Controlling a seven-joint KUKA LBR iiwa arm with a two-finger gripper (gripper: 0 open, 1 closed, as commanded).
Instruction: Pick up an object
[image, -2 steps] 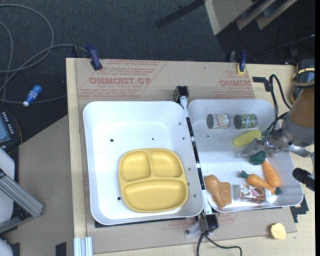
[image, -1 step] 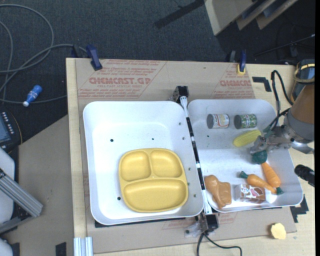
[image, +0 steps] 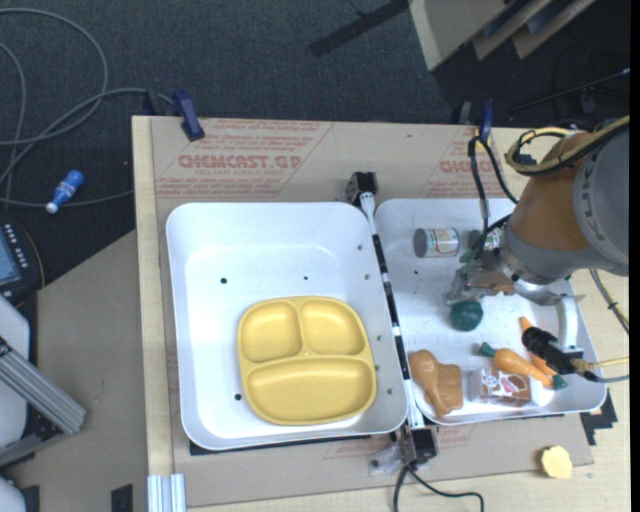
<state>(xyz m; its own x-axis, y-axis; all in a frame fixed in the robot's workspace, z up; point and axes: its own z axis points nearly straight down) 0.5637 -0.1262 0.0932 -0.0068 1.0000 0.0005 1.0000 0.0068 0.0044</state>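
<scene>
My gripper (image: 468, 287) hangs low over the right bin (image: 420, 215), at the end of the grey and orange arm coming in from the right. Just below its tip, and touching or nearly touching it, lies a dark green ball (image: 465, 316). A small silver can (image: 436, 241) lies on its side to the upper left of the gripper. A brown bread-like piece (image: 438, 383) rests at the bin's near left corner. An orange carrot (image: 520, 362) and a printed packet (image: 505, 388) lie along the near edge.
The left bin (image: 200, 260) holds a yellow divided plate (image: 305, 358). A yellow scrap (image: 556, 461) lies on the bench outside the right bin. Clamps sit on the divider between the bins, at its far and near ends.
</scene>
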